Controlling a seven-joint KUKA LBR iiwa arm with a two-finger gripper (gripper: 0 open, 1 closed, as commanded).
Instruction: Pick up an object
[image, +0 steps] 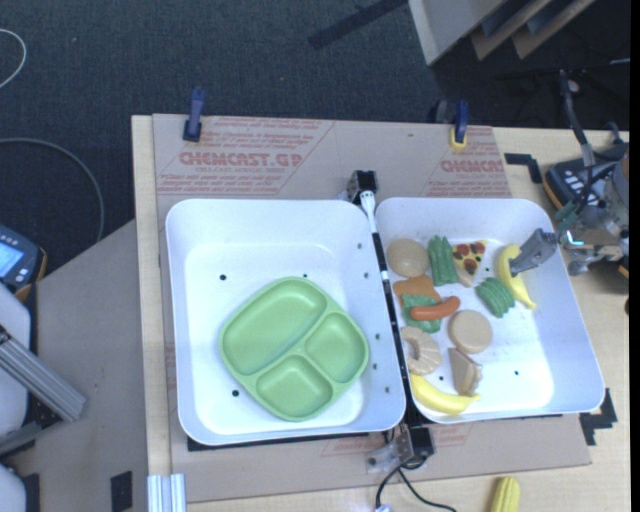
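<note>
Yellow banana (519, 281), touching claw (527, 253)

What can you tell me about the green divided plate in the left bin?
The green divided plate is pale green and looks like matte plastic, with rounded corners and three compartments: one large and two smaller. It lies flat, right side up, turned at a slant to the walls of the left bin, on that bin's floor toward its front. Its compartments hold nothing. No other thing touches it, and the pincer is away over the right bin.
</note>
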